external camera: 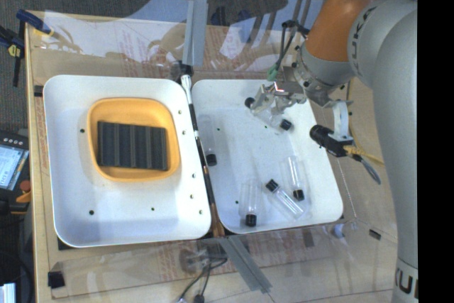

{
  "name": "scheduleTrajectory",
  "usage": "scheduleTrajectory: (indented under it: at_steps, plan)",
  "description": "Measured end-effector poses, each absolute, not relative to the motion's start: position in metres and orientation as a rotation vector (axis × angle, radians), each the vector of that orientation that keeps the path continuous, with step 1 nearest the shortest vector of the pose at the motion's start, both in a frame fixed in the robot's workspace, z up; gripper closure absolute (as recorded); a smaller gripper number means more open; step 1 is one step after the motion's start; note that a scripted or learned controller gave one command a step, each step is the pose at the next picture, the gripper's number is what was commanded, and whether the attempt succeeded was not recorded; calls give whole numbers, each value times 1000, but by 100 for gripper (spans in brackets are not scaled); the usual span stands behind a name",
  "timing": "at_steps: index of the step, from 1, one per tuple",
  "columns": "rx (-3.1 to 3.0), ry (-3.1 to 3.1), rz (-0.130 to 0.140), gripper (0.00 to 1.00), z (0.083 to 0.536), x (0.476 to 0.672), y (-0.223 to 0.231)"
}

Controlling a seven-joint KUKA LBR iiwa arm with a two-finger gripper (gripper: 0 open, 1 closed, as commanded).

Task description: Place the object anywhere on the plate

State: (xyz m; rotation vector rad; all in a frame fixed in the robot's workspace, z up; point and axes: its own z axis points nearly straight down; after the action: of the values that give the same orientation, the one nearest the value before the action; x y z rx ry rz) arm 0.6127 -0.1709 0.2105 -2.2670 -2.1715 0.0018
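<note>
Yellow and square-cornered, the plate (106, 112) sits in the left bin (60, 152) with a dark ribbed patch in its middle, and nothing from the other bin lies on it, so the placing itself is not yet done. All the loose pieces are in the right bin (234, 167): clear tubes with black caps. One tube (293, 177) lies near the bin's right side, another tube (284, 198) just below it, a third tube (250, 204) stands close to the front edge, and a small black cap (211, 160) rests against the left wall by the divider. The gripper (271, 99) hangs over the far part of the right bin, low among its own cables, and a clear tube with a black end (278, 118) appears to sit right at its tip. Whether that tube is pinched or merely lying beneath the tool I cannot tell, nor how far the tool is spread, since glare and wiring hide the tips. My reading is that the work is at the picking stage, early on. What is left, if the grasp proves good, is to lift the tube clear of the bin wall, carry it across the divider to the left, and set it down anywhere on the plate.
</note>
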Motion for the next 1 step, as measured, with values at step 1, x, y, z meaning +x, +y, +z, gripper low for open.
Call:
scheduleTrajectory:
  at_steps: [1]
  plan:
    - [-2242,-2198,1,100,221,624,-119]
